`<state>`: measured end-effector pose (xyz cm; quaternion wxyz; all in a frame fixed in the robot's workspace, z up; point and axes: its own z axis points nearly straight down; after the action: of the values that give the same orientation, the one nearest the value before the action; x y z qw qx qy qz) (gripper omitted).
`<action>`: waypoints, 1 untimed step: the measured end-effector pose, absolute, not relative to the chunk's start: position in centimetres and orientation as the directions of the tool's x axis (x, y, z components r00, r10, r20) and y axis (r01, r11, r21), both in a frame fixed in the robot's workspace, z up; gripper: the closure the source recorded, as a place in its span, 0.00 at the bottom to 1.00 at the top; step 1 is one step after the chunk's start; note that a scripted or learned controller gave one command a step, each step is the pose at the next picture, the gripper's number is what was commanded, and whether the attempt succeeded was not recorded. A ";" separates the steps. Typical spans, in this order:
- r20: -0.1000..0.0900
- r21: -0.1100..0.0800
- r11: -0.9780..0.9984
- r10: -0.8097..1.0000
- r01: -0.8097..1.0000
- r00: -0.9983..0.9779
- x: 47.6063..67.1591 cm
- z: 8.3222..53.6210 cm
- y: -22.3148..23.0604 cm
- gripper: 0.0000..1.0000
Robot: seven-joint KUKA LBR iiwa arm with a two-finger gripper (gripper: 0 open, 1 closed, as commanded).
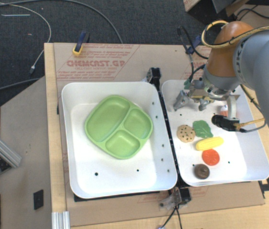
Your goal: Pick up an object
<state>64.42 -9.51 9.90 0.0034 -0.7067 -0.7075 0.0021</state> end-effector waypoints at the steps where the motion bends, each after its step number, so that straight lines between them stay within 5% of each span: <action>1: 0.001 0.000 0.000 1.000 1.000 0.000 64.6 11.4 -9.5 1.00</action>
<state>64.63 -9.55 11.40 0.0006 -0.7070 -0.7072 -0.0002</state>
